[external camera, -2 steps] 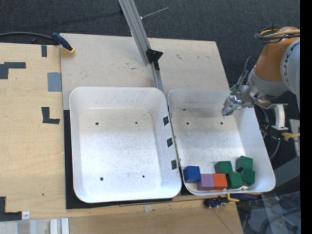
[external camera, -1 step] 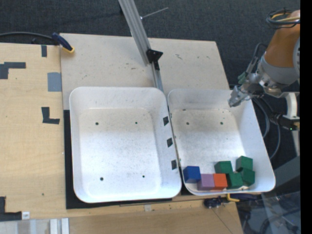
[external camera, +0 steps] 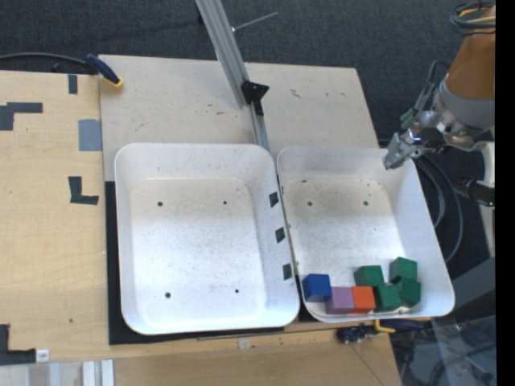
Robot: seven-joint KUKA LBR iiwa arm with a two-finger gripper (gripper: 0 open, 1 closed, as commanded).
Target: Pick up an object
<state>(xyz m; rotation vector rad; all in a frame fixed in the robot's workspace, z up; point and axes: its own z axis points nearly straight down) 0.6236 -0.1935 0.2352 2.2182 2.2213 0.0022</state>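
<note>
While the small coloured blocks (external camera: 366,289) huddle in the near corner of the right-hand shallow white bin (external camera: 418,207), the hand (external camera: 397,153) hangs above that bin's far right rim, grasping nothing, its opening impossible to judge.

Two bins, left (external camera: 129,215) and right (external camera: 418,215): white plastic, smooth, dull sheen, grey scuffing on floors. Blocks, blue (external camera: 316,286), purple (external camera: 343,298), orange (external camera: 364,297), green (external camera: 369,277): matt, painted look. Bench top (external camera: 48,215): pale wood, matt, grey tape patches. Slanted rail (external camera: 221,39): brushed metal. Floor (external camera: 80,14): dark rough carpet. Gripper (external camera: 398,153): bare metal, glinting.
</note>
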